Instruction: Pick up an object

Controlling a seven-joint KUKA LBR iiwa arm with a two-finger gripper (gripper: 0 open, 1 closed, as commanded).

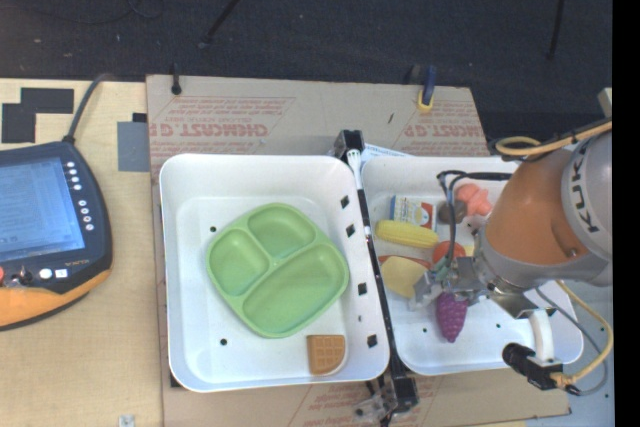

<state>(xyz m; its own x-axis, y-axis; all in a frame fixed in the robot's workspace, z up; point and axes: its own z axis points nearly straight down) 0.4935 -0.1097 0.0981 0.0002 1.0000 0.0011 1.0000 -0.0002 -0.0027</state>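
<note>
The right bin (500, 360) holds several small objects. Purple grapes (451, 317) lie near its front, with a yellow wedge-shaped piece (400, 273) and a long yellow item (407, 235) to their left and behind. A small white and orange carton (411, 210) and a pink object (477, 200) sit further back. My gripper (442, 283) hangs low over the bin's middle, just above the grapes and beside the yellow wedge. The orange wrist band (530, 215) covers the bin's right part.
In the left bin (190, 215) a green divided plate (278, 267) lies with a brown waffle piece (325, 353) at its front. A tablet-like controller (45, 225) rests on the bench to the far left. A black divider (362, 255) separates the bins.
</note>
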